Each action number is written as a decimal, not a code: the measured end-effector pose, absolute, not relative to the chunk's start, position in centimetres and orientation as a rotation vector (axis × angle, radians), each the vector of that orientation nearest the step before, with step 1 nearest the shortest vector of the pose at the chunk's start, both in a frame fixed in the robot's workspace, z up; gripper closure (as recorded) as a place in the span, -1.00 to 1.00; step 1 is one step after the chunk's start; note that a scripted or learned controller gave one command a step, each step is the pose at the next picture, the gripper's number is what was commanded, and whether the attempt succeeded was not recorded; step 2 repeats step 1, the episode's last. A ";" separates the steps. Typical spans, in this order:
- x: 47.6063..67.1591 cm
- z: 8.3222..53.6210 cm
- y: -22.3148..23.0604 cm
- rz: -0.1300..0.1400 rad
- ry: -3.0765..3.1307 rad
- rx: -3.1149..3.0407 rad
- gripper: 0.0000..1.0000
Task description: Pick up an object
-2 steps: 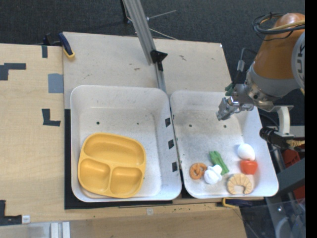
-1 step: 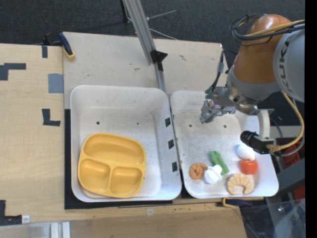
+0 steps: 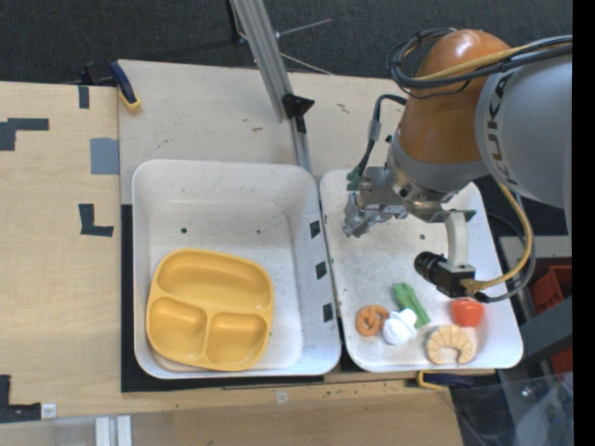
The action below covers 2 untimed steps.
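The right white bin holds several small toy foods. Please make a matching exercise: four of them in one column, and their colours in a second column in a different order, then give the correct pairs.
Things:
1. pretzel-shaped toy
2. croissant-shaped toy
3. long stick-shaped toy
4. small rounded toy by the right wall

Colours:
A. green
B. red-orange
C. pale tan
D. brown-orange

Pairs: 1-D, 2-C, 3-A, 4-B. All four lie at the near end of the right white bin.
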State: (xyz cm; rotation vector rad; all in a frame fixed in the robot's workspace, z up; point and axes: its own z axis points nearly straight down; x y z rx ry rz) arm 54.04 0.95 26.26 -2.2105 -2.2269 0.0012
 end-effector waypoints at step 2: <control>53.7 24.9 7.0 0.004 -2.227 -2.210 1.00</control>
